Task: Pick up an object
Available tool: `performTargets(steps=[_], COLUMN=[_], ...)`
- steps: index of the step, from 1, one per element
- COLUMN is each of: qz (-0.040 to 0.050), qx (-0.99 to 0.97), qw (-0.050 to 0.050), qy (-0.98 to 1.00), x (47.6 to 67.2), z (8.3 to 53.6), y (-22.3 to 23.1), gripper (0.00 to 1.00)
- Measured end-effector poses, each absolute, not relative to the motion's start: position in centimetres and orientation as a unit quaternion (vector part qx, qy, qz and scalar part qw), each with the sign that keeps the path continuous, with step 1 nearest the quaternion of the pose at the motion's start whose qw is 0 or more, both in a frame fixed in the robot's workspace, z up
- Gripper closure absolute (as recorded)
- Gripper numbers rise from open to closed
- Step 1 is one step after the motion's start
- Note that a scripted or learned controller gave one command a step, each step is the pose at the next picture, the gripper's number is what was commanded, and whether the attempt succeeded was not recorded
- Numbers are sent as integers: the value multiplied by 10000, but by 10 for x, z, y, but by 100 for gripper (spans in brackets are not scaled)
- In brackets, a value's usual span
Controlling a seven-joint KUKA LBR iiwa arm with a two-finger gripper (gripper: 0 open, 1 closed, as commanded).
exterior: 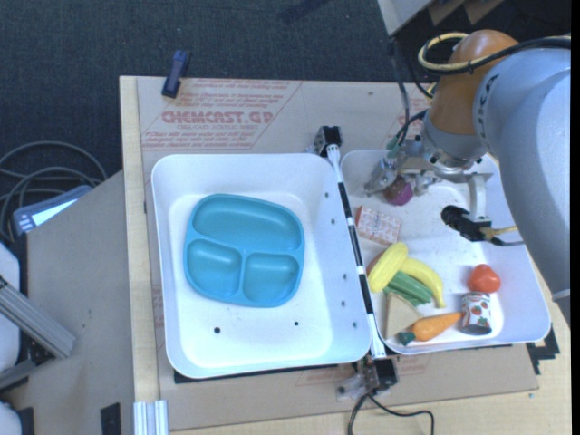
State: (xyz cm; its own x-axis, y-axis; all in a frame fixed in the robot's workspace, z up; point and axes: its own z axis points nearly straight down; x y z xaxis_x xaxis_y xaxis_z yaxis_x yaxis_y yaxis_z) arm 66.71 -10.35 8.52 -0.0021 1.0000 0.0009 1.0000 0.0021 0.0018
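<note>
Small purple object (399, 190) at the far end of the right bin (521, 329), directly under the gripper (402, 181); whether it is pinched or merely beside the tool cannot be told from this slant. Risk: a shallow or off-centre hold lets it drop or roll toward the bin wall. Patterned card (378, 224) and corn (387, 265) lie nearer the camera, apart.

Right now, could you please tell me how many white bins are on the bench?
2: the left bin holds a blue tray; the right bin holds toy food.
</note>
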Motion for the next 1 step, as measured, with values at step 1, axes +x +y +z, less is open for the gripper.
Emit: performTargets(steps=[1], qz=[4], qx=[7064], qw=[17], qy=[7078], x=[667], z=[96], y=[-104], gripper=[100])
